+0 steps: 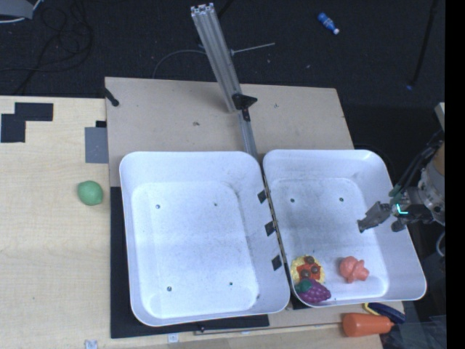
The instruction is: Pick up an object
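Near the front of the right bin (327, 167) lie a pink toy (353, 268) and, to its left, a yellow and red toy (306, 269) with a purple bunch of grapes (314, 292) just below it. My gripper (385, 219) hovers over the right side of this bin, above and to the right of the pink toy and apart from it. Its dark fingers (373, 217) stand spread, with nothing between them.
The left bin (138, 167) sits beside the right one. A green ball (91, 193) rests on the bench left of the bins. An orange object (365, 324) lies in front of the right bin. A metal rail (219, 55) leans in from the back.
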Tool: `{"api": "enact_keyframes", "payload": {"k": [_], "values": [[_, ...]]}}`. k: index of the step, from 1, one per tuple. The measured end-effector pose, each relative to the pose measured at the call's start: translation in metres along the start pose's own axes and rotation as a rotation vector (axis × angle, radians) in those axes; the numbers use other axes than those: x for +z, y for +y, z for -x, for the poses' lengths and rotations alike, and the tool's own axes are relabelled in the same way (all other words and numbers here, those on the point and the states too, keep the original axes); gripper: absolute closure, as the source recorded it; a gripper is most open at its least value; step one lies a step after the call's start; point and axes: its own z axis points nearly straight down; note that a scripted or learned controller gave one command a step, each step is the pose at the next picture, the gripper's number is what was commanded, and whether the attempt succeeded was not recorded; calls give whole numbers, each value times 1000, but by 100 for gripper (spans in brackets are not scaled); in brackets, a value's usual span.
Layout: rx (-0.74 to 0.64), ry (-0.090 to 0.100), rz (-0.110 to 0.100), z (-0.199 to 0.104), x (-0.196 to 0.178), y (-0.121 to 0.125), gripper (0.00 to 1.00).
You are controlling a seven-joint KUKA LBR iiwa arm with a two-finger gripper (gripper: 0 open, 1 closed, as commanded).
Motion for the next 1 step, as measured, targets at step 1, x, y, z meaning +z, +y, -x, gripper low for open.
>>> {"api": "enact_keyframes", "payload": {"k": [1], "values": [[0, 0, 0, 0, 0, 0, 0]]}}
